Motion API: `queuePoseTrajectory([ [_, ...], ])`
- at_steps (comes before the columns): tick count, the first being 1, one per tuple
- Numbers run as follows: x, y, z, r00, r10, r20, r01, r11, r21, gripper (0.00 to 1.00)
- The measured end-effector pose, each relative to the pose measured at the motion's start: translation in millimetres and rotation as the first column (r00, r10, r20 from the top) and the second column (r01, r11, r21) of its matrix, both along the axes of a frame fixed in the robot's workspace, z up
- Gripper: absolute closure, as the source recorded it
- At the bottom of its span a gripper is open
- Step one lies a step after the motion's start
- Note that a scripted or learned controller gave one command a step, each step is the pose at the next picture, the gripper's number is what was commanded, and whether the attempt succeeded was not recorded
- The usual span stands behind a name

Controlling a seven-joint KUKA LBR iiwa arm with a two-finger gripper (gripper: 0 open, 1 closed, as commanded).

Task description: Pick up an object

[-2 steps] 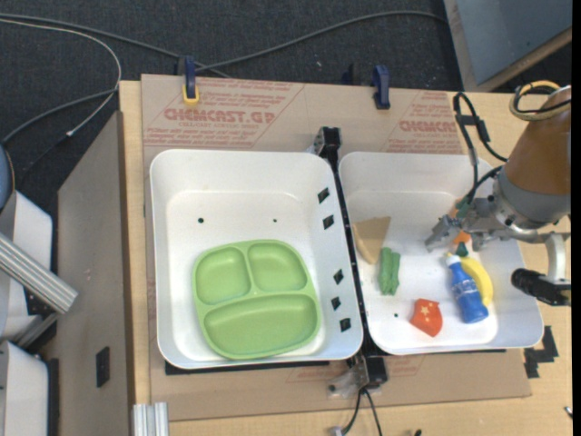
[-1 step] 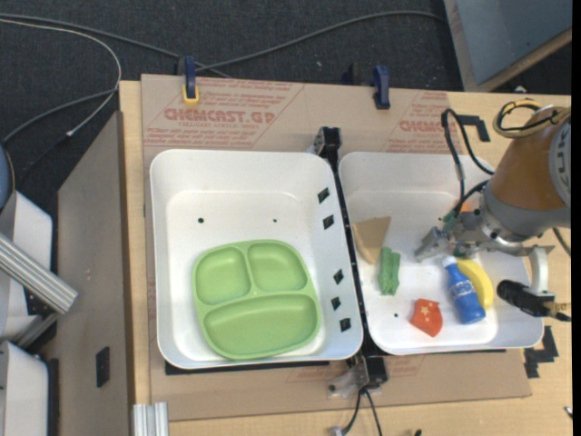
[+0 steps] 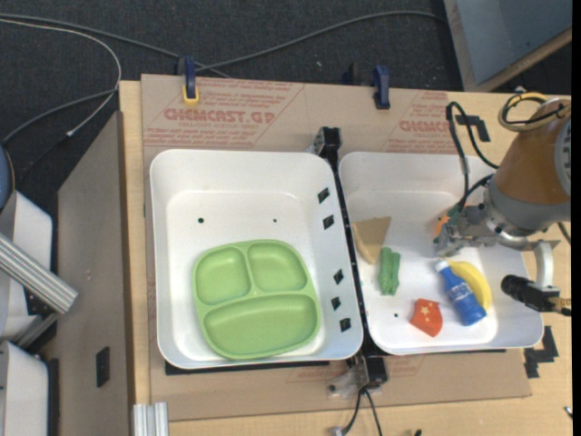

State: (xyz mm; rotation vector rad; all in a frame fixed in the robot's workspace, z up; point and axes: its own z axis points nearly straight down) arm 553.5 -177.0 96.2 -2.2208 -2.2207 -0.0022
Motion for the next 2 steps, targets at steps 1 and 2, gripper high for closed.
queuePoseTrajectory([
  [1,4.1,0.0,43.5,1.0,0.001,0.004,-0.001,1.0,-0.003,1.0],
  [2,5.2,10.6,95.5,1.0,0.003,0.006,-0.003,1.0,-0.003,1.0],
])
